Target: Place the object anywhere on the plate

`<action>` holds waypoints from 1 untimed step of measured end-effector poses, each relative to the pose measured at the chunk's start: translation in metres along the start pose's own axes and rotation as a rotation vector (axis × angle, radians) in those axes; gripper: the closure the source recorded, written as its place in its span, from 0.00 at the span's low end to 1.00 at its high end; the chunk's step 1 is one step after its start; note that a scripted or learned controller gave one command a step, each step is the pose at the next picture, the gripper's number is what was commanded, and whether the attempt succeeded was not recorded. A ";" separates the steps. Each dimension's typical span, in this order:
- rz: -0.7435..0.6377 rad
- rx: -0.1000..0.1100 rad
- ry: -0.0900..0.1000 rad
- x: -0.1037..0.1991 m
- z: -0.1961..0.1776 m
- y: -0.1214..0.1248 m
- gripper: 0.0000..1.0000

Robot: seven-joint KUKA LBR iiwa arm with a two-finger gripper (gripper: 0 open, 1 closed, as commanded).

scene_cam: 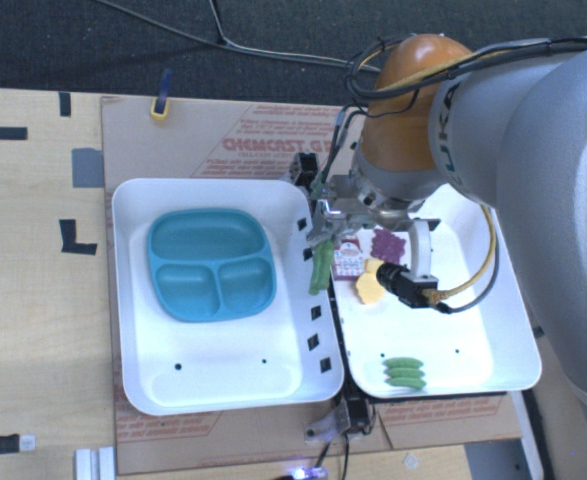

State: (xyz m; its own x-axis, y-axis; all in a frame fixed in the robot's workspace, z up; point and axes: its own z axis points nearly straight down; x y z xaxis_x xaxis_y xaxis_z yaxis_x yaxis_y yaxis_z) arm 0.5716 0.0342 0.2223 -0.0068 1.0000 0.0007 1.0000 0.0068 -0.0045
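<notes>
We see the grey arm's jaws (325, 230) poised at the ridge between the bins, right of the teal three-compartment plastic plate (212, 264). A long green pod-like object (320, 268) hangs beneath them, probably clenched for carrying, though we cannot tell.

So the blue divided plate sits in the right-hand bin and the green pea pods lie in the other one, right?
Not quite. The camera view shows the blue divided plate in the left-hand bin, not the right. The green pea pods do lie in the other bin, near its front edge.
</notes>
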 end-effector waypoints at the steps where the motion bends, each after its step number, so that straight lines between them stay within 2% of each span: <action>1: 0.000 0.000 0.000 0.051 -0.006 0.006 1.00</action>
State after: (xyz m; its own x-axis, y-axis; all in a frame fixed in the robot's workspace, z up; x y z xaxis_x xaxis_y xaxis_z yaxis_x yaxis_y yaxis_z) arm 0.5770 0.0854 0.2283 -0.0068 1.0000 0.0004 1.0000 0.0068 -0.0041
